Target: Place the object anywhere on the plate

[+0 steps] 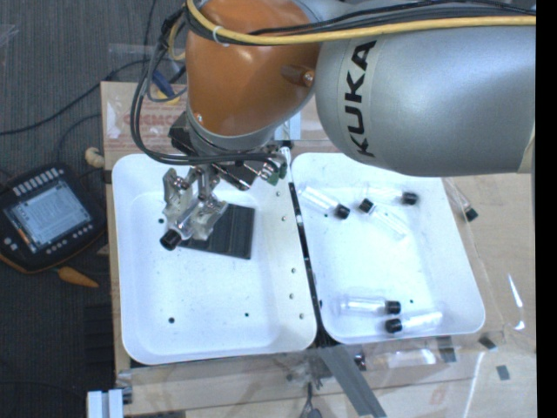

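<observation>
Counting five clear vials (370, 306) in the right bin (461, 259), one dark plate (231, 232).

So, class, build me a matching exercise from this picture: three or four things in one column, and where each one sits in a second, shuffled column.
Things
1. flat black square plate
2. clear plastic vial with a black cap under the gripper
3. pair of clear black-capped vials lying together
4. grey handheld control pendant with a screen

Places
A. near front edge of the right white bin
B. on the dark floor, left of the bench
C. in the left white bin, upper middle
D. at the plate's left edge, cap pointing left

Pairs: 1-C, 2-D, 3-A, 4-B
</observation>
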